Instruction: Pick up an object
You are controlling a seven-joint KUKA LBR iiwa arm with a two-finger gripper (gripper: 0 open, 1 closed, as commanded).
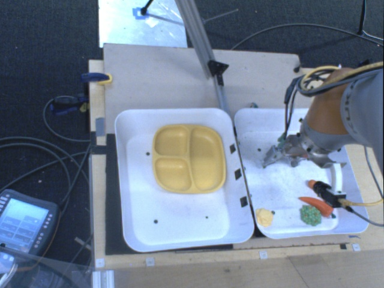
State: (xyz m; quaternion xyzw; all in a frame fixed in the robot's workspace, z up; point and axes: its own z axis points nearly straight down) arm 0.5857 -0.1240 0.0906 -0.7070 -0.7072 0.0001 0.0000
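Over in the left bin (135, 221), a yellow tray (189, 158) lies flat near the middle, three compartments up, well out of the arm's business. Cross the divider into the right bin (258, 125) and here's the gripper (271, 158), low over the bare floor near the bin's far-left part, nothing between its fingers (267, 159), which look spread, though it's small and hard to be sure. The pickings sit along the near edge: a pale yellow lump (264, 216) toward the near-left corner, then a green broccoli (310, 215), then an orange carrot (317, 204) just beside it. They're clustered well apart from the gripper, so I'd judge the grab hasn't started; it needs to travel toward that near edge first.
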